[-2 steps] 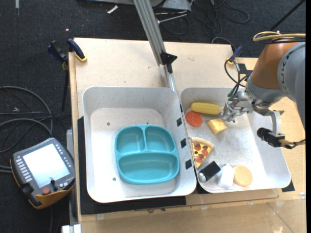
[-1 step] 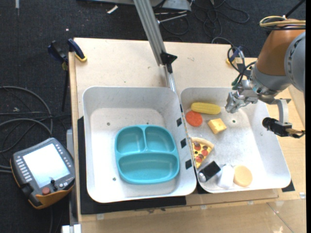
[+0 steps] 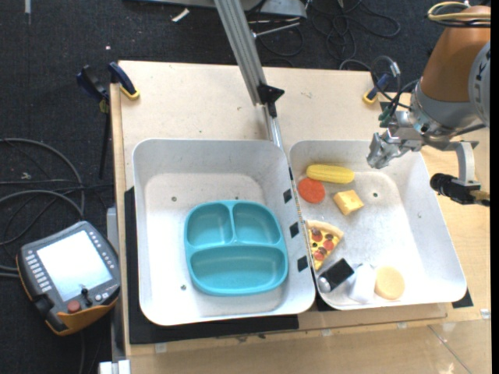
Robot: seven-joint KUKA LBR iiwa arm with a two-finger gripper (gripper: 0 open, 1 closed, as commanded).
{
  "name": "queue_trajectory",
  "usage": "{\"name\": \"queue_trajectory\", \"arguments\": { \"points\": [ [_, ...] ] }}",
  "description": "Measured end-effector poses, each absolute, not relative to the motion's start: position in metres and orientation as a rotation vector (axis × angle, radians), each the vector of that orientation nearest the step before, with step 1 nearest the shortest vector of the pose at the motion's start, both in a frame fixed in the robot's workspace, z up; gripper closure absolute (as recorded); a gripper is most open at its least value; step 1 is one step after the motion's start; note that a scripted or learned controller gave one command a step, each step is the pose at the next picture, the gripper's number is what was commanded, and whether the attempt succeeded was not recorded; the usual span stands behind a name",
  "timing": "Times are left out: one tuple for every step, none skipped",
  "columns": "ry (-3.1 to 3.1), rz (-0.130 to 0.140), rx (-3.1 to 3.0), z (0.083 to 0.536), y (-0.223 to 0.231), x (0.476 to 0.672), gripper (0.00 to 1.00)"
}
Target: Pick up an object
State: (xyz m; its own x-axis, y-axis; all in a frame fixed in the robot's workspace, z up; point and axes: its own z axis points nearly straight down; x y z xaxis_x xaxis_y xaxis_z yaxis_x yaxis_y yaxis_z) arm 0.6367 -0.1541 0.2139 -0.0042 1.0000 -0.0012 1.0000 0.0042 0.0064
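Note:
My gripper (image 3: 380, 154) hangs over the far edge of the right bin (image 3: 425, 209), a little right of a yellow corn cob (image 3: 330, 174). Nothing shows between its fingers. Below the cob lie a red tomato slice (image 3: 312, 191) and a yellow cheese cube (image 3: 348, 202). A pizza slice (image 3: 321, 240) rests near the bin's left wall. At the front sit a black block (image 3: 336, 274), a white cup-like piece (image 3: 362, 283) and a pale yellow round piece (image 3: 389, 282).
The left bin (image 3: 156, 170) holds a teal divided plate (image 3: 233, 247). A slanted metal pole (image 3: 243, 41) crosses above the seam between the bins. A teach pendant (image 3: 69, 275) lies off the bench at left. Clamps (image 3: 125, 81) grip the bench's back corners.

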Motion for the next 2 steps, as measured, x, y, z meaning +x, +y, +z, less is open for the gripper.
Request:
{"name": "queue_trajectory", "arguments": {
  "points": [
    [2.223, 0.002, 2.217, 0.215, -0.154, 0.637, 1.00],
    [2.232, 0.000, 2.215, 0.208, -0.097, 0.630, 1.00]
  ]
}}
